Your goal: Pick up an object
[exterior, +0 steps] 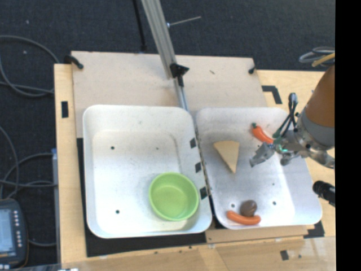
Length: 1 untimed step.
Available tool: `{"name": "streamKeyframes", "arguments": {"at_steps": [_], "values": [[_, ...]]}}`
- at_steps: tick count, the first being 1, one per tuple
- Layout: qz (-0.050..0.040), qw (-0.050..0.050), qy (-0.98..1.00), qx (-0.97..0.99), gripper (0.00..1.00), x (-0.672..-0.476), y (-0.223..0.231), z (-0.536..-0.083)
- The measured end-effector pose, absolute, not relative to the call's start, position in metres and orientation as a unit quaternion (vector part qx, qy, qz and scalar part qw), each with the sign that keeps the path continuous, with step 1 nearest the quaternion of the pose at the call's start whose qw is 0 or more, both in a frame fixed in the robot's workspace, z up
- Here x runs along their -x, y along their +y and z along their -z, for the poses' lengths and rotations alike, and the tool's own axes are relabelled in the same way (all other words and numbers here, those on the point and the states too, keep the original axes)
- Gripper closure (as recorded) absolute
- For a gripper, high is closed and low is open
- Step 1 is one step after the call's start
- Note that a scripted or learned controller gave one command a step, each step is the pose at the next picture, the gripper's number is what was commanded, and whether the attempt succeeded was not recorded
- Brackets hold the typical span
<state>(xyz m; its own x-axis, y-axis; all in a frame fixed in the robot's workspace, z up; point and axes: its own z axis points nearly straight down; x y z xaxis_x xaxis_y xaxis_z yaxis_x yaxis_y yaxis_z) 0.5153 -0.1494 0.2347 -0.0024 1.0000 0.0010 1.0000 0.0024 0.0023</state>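
In the right bin [293, 205], jaws [260, 156] just right of cheese wedge [227, 153]

The arm [320, 109] was cut off at the right edge, its upper part unseen. The gripper [271, 151] was too small and blurred for its state to be judged. The carrot [262, 134] was partly hidden behind the cables [287, 120].
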Motion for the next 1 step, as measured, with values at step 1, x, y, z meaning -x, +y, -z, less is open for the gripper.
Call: {"name": "streamKeyframes", "arguments": {"at_steps": [1], "values": [[0.0021,-0.001,0.707,-0.708,0.0,-0.5132,-0.1581,-0.1745]]}}
